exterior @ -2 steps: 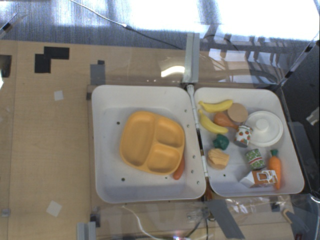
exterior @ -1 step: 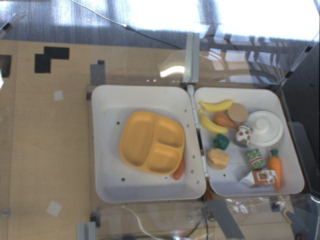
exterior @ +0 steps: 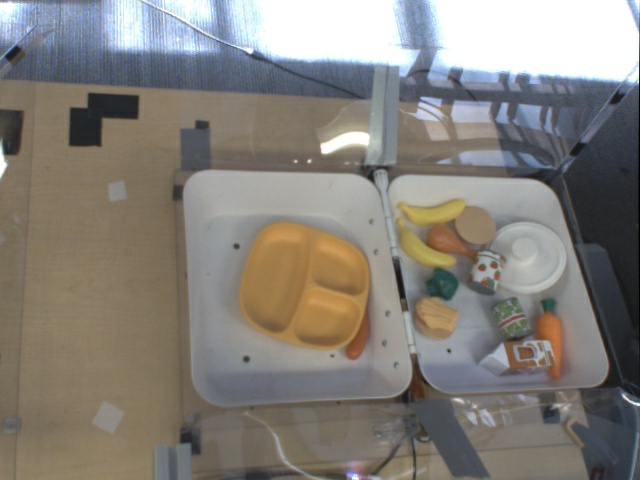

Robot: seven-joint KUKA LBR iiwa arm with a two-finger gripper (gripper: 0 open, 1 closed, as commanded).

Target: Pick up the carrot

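The carrot (exterior: 551, 336), orange with a green top, lies near the right wall of the right bin (exterior: 590, 363), toward its front. It rests upright in the picture, green end pointing to the back. A small printed carton (exterior: 527, 355) touches its left side, and a green-patterned can (exterior: 511, 317) stands just left of its top.
The right bin also holds two bananas (exterior: 428, 230), a drumstick-like piece (exterior: 462, 233), a white bowl (exterior: 532, 256), a spotted cup (exterior: 486, 271), a dark green item (exterior: 441, 284) and a tan pastry (exterior: 437, 317). The left bin (exterior: 210, 268) holds a yellow divided tray (exterior: 304, 284) with a sausage (exterior: 358, 338) beside it.
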